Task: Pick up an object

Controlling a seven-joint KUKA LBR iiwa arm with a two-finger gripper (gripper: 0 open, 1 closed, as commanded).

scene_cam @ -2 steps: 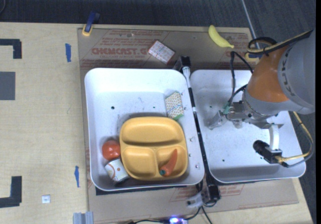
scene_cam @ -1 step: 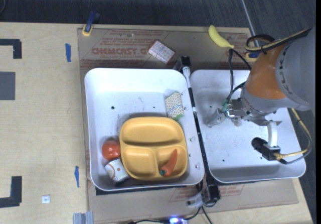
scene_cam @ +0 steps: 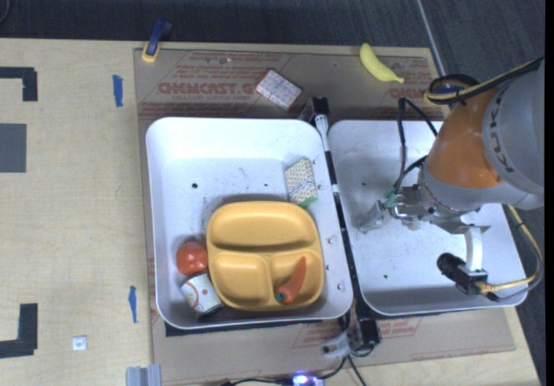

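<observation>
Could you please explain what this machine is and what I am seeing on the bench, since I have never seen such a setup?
This is one camera fixed above a bench, looking down at a slant. The grey machine with the orange band is a robot arm reaching in from the right; its gripper is low over the right bin, with nothing visibly held. The left bin holds a yellow divided tray with a toy carrot in it, a red ball, a small white-and-orange cup and a patterned packet. A toy banana and a small card lie behind the bins.
</observation>
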